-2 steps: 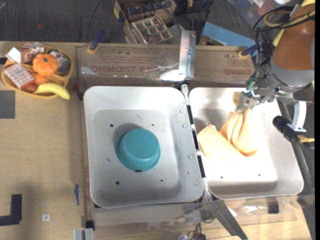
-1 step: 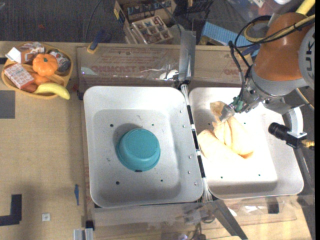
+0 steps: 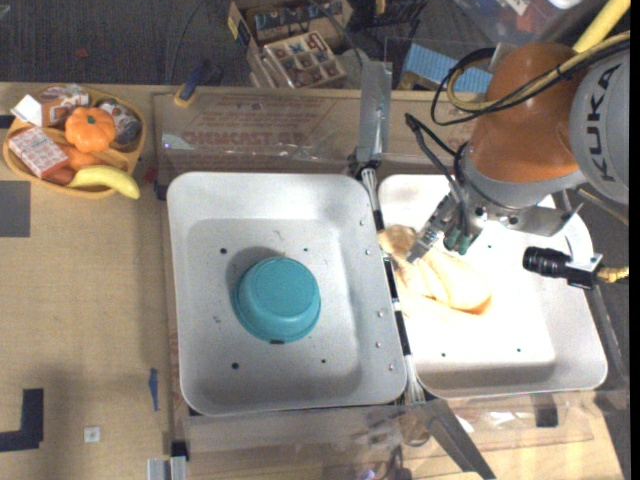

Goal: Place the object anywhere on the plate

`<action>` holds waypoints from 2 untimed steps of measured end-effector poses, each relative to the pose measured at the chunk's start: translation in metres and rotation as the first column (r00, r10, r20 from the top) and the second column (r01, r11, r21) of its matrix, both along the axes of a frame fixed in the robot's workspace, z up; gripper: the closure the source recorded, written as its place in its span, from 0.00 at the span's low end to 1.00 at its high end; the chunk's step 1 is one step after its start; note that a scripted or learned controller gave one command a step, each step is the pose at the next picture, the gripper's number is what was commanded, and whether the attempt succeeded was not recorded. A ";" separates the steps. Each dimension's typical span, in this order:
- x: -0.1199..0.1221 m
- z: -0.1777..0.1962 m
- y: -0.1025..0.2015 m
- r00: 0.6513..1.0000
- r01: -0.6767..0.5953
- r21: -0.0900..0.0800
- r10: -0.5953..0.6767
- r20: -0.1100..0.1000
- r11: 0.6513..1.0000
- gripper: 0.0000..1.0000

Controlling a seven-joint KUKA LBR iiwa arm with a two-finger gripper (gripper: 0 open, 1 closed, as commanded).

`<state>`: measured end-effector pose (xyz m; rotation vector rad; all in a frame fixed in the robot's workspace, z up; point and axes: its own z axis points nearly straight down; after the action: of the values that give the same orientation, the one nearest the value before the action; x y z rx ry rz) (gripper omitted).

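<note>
We are struggling to read the washed-out pale orange object [image 3: 452, 290] in the right bin [image 3: 570, 368] | gripper [image 3: 440, 240] hovering above it, finger state impossible to tell | counting one teal plate [image 3: 278, 298], left bin [image 3: 200, 218], two bins.

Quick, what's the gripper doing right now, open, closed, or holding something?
Gripper: low in the right bin, over the pale yellow-orange object; a hold on it cannot be told.

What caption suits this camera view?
KUKA arm's gripper over pale yellow-orange objects in the right bin; teal plate waits in the left bin.
</note>
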<state>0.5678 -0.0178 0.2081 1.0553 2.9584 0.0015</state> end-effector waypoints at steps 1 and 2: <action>-0.013 0.014 0.045 0.923 -0.385 0.000 0.385 0.001 0.923 1.00; -0.033 0.008 0.083 0.777 -0.629 -0.001 0.629 0.001 0.777 1.00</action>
<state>0.5352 0.0655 0.2158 0.0081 3.1395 0.0018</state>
